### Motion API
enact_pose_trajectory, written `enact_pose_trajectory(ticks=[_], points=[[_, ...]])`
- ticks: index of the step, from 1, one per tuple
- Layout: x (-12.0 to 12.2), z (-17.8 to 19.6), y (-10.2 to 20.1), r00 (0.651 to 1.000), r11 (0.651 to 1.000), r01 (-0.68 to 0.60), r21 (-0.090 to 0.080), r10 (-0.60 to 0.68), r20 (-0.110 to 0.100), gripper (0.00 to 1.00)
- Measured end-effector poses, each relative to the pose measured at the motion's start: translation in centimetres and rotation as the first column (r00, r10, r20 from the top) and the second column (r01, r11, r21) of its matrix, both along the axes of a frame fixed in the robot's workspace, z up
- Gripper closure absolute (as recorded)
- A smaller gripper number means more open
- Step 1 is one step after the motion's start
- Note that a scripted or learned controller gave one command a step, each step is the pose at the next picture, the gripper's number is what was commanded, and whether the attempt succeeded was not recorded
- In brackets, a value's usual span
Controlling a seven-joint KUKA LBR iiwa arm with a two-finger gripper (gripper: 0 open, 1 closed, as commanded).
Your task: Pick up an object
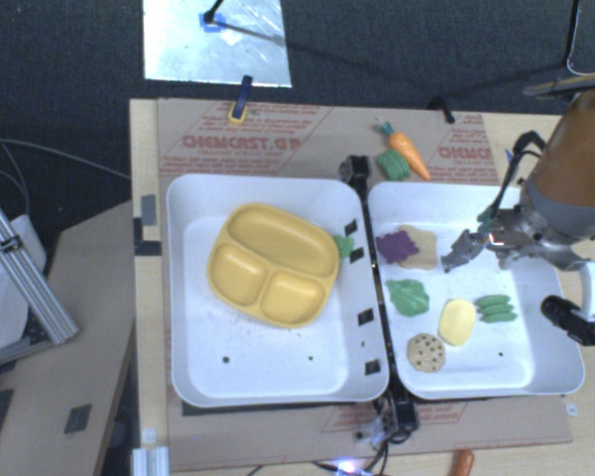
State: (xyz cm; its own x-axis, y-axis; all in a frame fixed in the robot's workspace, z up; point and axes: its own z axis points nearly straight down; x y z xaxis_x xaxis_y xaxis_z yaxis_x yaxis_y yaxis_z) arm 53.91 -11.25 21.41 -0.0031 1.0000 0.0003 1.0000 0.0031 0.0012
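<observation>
You're at the approach step: the gripper hangs low in the right bin, just beside the purple toy, holding nothing. Whether the jaws are apart, you can't tell. Next, pick a target, such as the yellow piece, centre over it, then descend.

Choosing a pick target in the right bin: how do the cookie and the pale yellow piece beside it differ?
The cookie is tan with dark specks; the pale yellow piece is plain and smooth. The cookie looks round and flat, while the yellow piece is larger and more oblong. The cookie sits nearer the bin's front edge; the yellow piece lies closer to the gripper. Both lie loose in the right bin.
</observation>
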Motion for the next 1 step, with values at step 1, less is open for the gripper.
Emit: enact_pose_trajectory(ticks=[1], points=[[-5.32,5.23,6.93,1.000,1.000,-0.007,0.002,0.007,0.001,0.00]])
